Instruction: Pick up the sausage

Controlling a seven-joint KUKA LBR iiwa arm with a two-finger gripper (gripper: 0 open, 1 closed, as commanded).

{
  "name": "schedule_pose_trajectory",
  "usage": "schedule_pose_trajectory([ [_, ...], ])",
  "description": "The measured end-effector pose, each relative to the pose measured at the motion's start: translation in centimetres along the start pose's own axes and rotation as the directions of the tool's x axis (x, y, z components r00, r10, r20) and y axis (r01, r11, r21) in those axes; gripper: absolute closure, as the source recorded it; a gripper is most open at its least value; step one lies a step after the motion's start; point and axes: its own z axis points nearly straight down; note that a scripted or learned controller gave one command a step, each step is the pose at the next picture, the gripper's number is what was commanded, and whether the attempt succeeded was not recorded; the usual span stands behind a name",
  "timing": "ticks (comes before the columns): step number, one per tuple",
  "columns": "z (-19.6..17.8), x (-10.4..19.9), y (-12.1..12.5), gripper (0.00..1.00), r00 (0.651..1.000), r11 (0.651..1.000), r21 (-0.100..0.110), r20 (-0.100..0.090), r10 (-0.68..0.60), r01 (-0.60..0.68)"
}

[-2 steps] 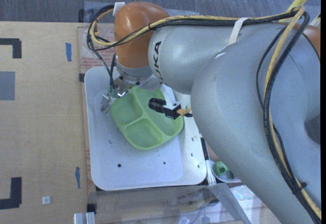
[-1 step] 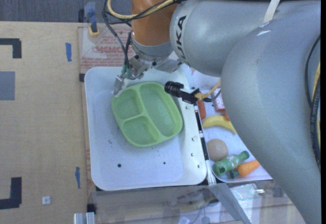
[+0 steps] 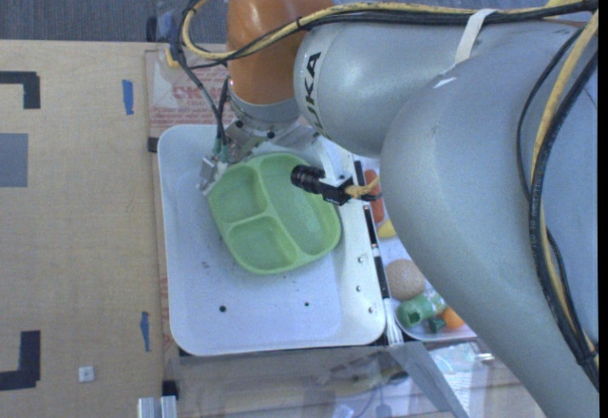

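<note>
Claw (image 3: 211, 169) sits over the upper-left part of the left bin (image 3: 266, 312), near that bin's left and top walls. A green three-section plate (image 3: 275, 217) lies just right of and below the claw, with its upper-left rim right at the claw tip; whether they touch is unclear. The plate's sections look bare. Can't tell whether the claw is open or closed, and nothing is seen held in it.

The right bin (image 3: 432, 335) is well to the claw's right and mostly covered by the arm (image 3: 456, 141). A strip of it shows a reddish-orange piece (image 3: 377, 205), a yellow piece (image 3: 386, 229), a tan rounded item (image 3: 406, 278), a green item (image 3: 418, 313) and an orange bit (image 3: 452, 318). Can't tell which, if any, is the sausage.

The arm comes in from the right, with the orange band (image 3: 271, 31) above the wrist and the wrist pointing down into the left bin.

Open white bin floor lies below the claw and plate, down to the near wall.
</note>
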Motion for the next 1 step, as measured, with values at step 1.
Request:
schedule_pose_trajectory([
  [1,-0.05,-0.01,0.02,0.00,1.000,1.000,-0.001,0.000,0.000,0.000],
])
